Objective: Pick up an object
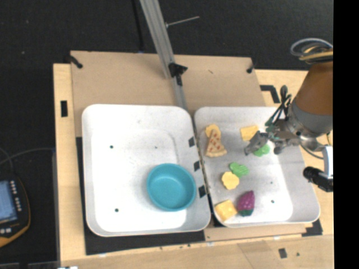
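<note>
The gripper [259,144] hangs low in the right bin [280,206], apparently placed for a grab; whether it is wide or narrow I cannot tell. A green piece [261,150] lies right at its tip, a likely target, a yellow block [249,132] just beside. Farther off sit a waffle slice [214,142], green, yellow and purple toys. Well beyond, the left bin [112,128] holds a blue bowl [170,186].

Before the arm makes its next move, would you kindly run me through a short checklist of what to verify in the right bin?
1. Gripper over the right bin: ok.
2. Target within reach: ok, a green piece lies right under the gripper.
3. Piece between the jaws: cannot tell.
4. Neighbours apart: not ok, the yellow block lies close beside.
5. Blue bowl out of the way in the left bin: ok.
</note>
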### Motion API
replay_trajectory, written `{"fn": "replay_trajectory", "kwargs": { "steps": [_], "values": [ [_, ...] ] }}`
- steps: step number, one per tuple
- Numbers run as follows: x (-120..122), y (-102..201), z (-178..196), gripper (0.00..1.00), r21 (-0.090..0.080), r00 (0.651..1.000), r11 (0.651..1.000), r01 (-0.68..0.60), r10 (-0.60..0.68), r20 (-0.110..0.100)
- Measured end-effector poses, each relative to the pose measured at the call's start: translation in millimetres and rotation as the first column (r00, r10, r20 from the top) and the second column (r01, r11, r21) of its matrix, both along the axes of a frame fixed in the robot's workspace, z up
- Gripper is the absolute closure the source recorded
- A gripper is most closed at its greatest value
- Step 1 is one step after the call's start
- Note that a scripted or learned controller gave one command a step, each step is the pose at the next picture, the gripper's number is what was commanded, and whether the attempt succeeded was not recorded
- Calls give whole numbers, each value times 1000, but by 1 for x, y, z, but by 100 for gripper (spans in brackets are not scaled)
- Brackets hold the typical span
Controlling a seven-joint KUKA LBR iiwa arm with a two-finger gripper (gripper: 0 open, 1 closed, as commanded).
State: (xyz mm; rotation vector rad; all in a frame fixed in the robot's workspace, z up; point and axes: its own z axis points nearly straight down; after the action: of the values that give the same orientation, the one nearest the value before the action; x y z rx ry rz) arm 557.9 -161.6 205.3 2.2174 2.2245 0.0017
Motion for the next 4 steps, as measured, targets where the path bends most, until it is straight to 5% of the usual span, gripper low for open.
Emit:
{"fn": "replay_trajectory", "kwargs": {
  "steps": [1,3,4],
  "values": [
    [0,0,0,0,0,1000,1000,1,-1,1],
    [1,5,-105,0,-1,1000,1000,4,-4,-5],
    [3,4,-91,100,-1,1000,1000,9,-9,2]
  ]
}}
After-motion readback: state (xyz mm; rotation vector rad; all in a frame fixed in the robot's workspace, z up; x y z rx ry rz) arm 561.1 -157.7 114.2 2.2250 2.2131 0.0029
